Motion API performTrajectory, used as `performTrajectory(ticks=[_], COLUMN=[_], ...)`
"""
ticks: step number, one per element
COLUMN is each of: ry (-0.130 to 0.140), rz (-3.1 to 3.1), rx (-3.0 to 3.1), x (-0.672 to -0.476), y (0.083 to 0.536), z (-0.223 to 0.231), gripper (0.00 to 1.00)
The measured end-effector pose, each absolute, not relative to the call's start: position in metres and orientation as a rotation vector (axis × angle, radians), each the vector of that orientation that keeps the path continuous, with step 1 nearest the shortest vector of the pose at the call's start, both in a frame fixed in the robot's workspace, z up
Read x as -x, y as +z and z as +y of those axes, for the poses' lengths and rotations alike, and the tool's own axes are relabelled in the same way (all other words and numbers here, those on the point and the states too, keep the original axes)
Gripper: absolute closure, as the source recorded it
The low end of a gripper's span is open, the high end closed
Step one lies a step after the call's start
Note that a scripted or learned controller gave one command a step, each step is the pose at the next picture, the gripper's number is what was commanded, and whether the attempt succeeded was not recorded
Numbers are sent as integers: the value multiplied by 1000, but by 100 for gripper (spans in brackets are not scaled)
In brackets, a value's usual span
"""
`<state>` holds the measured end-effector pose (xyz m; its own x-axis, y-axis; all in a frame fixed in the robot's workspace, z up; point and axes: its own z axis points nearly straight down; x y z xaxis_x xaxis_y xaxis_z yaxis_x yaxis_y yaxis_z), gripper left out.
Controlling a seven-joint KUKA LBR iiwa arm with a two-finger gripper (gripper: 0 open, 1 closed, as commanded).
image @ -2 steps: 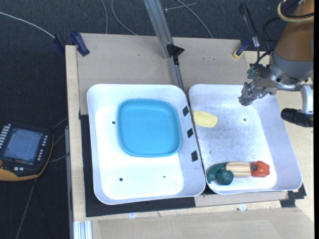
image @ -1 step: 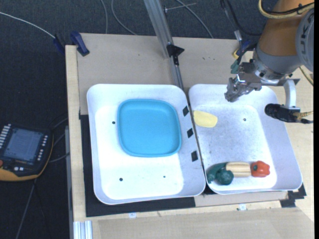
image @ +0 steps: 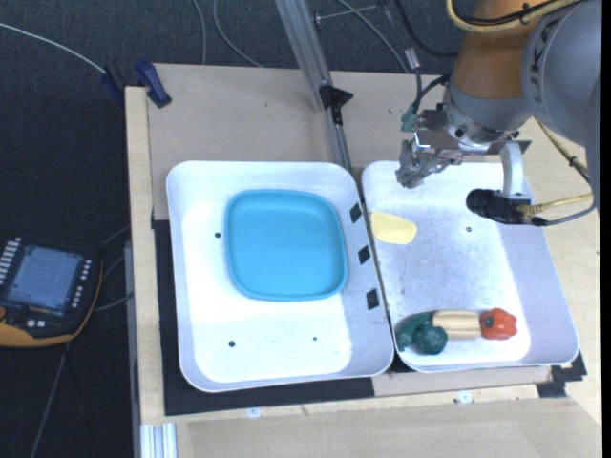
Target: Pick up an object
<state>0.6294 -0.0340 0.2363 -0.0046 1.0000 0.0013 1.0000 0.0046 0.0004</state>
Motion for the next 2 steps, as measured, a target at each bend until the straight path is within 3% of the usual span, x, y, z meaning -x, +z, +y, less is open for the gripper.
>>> performTrajectory(ticks=[2], ry=[-3], rz=[-2227], rx=[2215], x=[-629], y=[238], z=[77], gripper=[100])
